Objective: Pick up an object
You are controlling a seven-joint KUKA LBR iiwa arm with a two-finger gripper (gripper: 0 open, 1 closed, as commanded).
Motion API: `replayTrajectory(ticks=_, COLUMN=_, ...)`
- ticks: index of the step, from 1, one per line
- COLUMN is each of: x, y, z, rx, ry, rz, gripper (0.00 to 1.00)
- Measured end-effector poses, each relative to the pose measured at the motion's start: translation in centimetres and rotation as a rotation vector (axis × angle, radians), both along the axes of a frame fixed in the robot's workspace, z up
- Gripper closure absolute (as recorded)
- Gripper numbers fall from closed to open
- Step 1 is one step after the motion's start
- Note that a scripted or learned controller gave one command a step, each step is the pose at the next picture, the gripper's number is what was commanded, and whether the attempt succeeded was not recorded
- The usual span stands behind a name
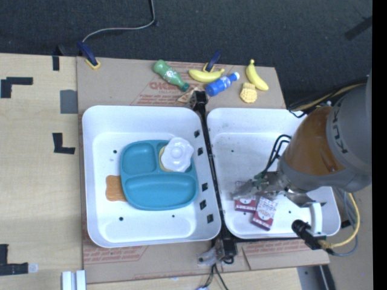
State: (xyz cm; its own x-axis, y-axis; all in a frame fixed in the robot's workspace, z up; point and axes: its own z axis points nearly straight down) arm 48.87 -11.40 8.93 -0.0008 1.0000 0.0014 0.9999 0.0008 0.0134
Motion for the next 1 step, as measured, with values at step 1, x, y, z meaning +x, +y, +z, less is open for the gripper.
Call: replayTrajectory(ticks=1, x=-0.16, y=1.36, z=-0.24, rx=-0.004, ry=0.003, rz=0.001, gripper=0.00)
